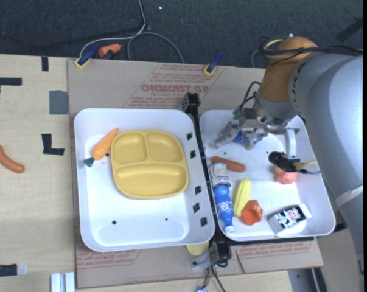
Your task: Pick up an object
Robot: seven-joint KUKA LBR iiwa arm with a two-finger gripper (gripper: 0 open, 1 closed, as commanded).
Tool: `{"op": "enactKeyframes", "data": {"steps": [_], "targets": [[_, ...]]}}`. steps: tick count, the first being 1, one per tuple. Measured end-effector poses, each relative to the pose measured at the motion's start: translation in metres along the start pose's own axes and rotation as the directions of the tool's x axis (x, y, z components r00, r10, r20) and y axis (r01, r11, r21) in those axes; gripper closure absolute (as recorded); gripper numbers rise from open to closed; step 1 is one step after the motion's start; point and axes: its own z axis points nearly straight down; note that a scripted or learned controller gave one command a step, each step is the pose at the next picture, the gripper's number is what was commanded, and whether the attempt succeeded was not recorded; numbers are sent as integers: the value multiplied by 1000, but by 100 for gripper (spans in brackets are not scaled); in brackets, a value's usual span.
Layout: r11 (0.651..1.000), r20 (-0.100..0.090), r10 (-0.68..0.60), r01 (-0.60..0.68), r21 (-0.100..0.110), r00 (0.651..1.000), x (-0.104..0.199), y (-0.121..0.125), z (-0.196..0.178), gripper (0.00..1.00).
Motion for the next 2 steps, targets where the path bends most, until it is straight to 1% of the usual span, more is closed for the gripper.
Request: {"op": "enactKeyframes", "data": {"steps": [1, 2], "targets": [[1000, 25, 7, -6, -7, 1000, 11, -1, -1, 0], [1000, 27, 9, -9, -8, 1000, 13, -1, 0, 0]]}}
